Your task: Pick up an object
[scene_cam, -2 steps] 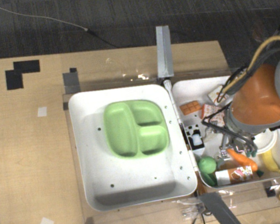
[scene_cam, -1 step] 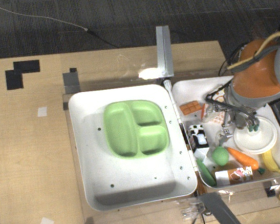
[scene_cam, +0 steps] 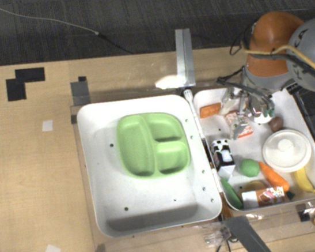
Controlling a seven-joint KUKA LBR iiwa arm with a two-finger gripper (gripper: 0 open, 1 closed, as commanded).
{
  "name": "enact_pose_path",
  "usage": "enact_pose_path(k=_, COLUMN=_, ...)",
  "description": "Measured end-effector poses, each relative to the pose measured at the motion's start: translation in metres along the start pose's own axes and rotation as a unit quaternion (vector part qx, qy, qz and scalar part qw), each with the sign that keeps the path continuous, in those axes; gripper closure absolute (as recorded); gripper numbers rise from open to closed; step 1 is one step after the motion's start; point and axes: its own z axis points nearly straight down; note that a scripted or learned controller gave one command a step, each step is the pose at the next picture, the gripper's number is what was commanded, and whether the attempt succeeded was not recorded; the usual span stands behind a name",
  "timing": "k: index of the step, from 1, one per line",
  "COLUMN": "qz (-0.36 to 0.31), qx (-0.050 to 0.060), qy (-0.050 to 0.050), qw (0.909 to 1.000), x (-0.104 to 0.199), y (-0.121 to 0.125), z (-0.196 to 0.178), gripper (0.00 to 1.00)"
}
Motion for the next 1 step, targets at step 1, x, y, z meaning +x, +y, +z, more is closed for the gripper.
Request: enact_pose_path(k=1, qz=0.041, qx=-0.002, qy=-0.015, qw=0.9991, x=0.0538, y=0.0037, z=0.0004, gripper=0.00)
